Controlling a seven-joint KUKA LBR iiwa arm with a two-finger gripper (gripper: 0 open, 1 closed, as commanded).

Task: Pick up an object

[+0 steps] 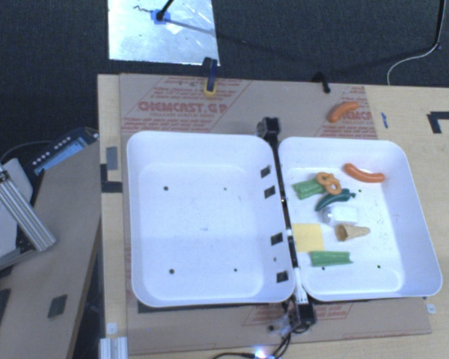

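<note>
End effector: can't tell whether open or closed, so plan as if the approach hasn't begun. Targets all sit in the right bin (pixel 417 200), w/ one stray on the table (pixel 434 96) behind it. Best pick, imo: the orange sausage (pixel 363 173) near the bin's back right. It lies apart from the rest, is long and narrow, and has bare floor on both sides, so come straight down w/ the jaws across its short axis, centred on its middle. Second choice is the green piece (pixel 330 258) toward the front, also fairly free. Avoid the middle cluster: ring-shaped pretzel (pixel 328 179), light green piece (pixel 308 188) and dark teal piece (pixel 335 199) touch or nearly touch, and the white block (pixel 344 214) sits just beside the cone (pixel 352 232); a descent there prob. nudges neighbours or pinches two. The yellow square (pixel 308 237) looks flat to the floor and near the bin's left wall, so likely hard to get under. Count: 2 bins, incl. the left bin (pixel 202 215); 8 items in the right one, i.e. 1 sausage, 1 pretzel ring, 2 green pieces, 1 teal piece, 1 white block, 1 cone, 1 yellow square; plus a second sausage (pixel 343 111) on the table outside, so 2 sausages overall.
</note>
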